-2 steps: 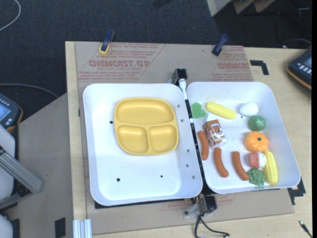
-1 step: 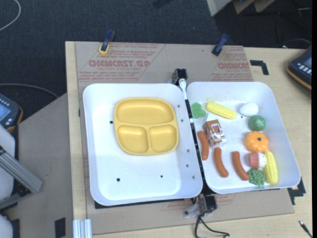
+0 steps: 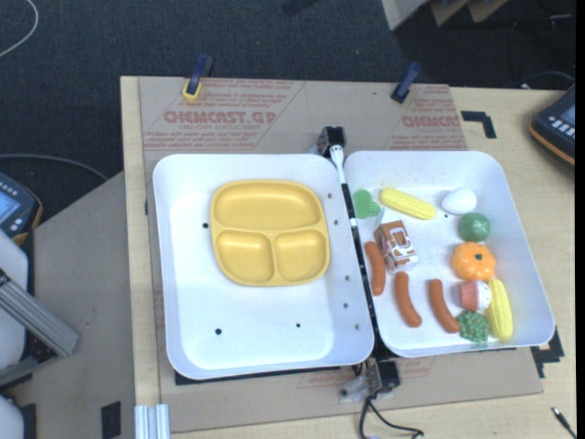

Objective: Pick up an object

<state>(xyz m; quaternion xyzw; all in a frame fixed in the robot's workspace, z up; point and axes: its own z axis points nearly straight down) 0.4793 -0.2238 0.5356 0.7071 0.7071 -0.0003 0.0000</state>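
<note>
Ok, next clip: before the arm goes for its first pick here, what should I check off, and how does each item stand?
1. Objects available in the right bin: ok, toy foods lie there, among them a corn cob, a white egg and an orange pumpkin.
2. An isolated target: ok, the white egg lies apart from its neighbours.
3. Crowded spots to avoid: not ok, the broccoli, the yellow piece and the red and white piece sit bunched at the near right corner.
4. Left bin contents: ok, it bears a yellow divided tray, lying flat.
5. Claw state: cannot tell.
</note>
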